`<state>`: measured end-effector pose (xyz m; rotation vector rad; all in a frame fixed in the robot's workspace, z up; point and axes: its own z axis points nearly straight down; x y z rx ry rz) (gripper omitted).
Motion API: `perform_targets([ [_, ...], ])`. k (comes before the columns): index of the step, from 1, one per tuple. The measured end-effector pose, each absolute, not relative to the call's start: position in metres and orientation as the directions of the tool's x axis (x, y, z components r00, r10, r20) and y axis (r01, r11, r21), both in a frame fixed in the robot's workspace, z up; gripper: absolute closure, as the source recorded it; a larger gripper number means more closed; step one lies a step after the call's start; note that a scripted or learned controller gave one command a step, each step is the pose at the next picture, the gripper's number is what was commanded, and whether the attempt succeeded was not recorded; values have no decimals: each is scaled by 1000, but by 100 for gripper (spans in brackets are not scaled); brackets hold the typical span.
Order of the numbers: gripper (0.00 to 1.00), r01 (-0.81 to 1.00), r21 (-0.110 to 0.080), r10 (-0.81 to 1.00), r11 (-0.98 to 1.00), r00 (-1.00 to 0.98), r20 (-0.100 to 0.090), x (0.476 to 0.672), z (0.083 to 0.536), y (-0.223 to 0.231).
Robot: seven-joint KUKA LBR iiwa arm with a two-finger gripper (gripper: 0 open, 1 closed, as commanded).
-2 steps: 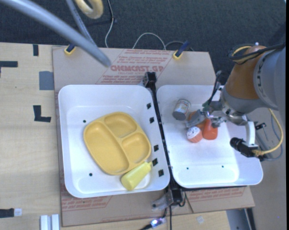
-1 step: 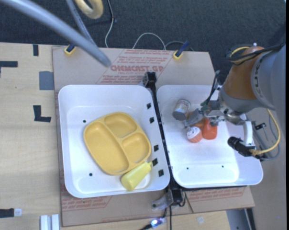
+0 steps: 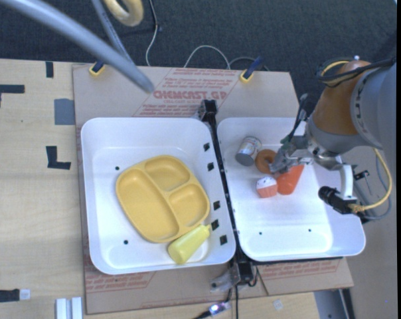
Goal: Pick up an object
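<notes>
Seen from above: two white bins (image 3: 94, 178) on a cardboard-covered bench (image 3: 187, 88), dark carpet beyond. In the right-hand one, gripper (image 3: 285, 159) low against an orange carrot-like piece (image 3: 289, 179), grip impossible to judge. Just left of that piece, a metal cup (image 3: 247, 151).

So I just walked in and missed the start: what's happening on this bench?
A grey robot arm reaches in from the right, its claw low in the right bin, right by an orange carrot-like toy, a small orange-and-white piece, a silver can and a brown disc. Nothing is visibly lifted. The left bin holds a yellow divided tray and a yellow bottle.
</notes>
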<state>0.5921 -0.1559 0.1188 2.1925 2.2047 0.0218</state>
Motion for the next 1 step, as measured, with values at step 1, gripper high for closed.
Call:
perform_targets([
  [1, 100, 1000, 2, 1000, 2, -2, -1, 597, 162, -152],
])
